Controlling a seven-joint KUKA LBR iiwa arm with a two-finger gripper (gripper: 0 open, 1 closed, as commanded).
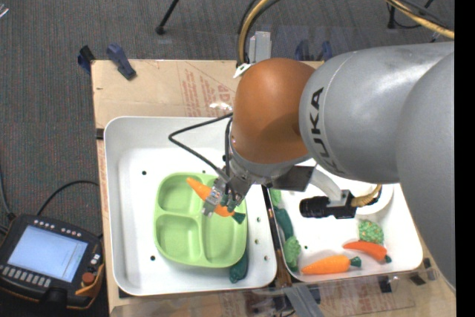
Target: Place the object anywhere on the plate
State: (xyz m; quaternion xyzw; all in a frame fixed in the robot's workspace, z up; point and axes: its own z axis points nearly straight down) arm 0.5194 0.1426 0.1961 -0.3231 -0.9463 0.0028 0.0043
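Observation:
A light green divided plate (194, 230) lies in the left bin (130, 197). A small orange toy carrot (200, 188) with a green top sits slantwise over the plate's upper right compartment. My gripper (223, 199) hangs from the big grey arm and orange wrist band right above it. Its fingers stand on either side of the carrot's middle, closed on it. I cannot tell whether the carrot's tip touches the plate.
A dark green toy (239, 271) lies by the plate's lower right corner. The right bin (404, 234) holds two more carrots (330, 263), (365, 249), a green leafy piece (371, 231) and green vegetables (289, 245) along its left wall. The arm covers much of that bin.

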